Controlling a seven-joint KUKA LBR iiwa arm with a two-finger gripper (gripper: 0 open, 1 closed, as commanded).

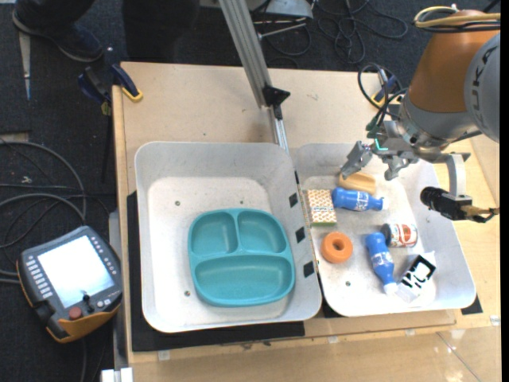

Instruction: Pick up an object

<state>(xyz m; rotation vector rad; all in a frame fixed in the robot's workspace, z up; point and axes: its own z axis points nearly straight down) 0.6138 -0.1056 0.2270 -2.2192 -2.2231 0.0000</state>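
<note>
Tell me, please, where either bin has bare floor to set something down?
The left bin has bare floor between its walls and the teal tray, widest along the far wall. The right bin is crowded: bottles, orange ring and can fill it, with the tool over its far end.

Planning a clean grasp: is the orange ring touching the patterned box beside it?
Apart. The camera view shows a strip of white bin floor between the orange ring and the patterned box, which lies above and left of it.
</note>
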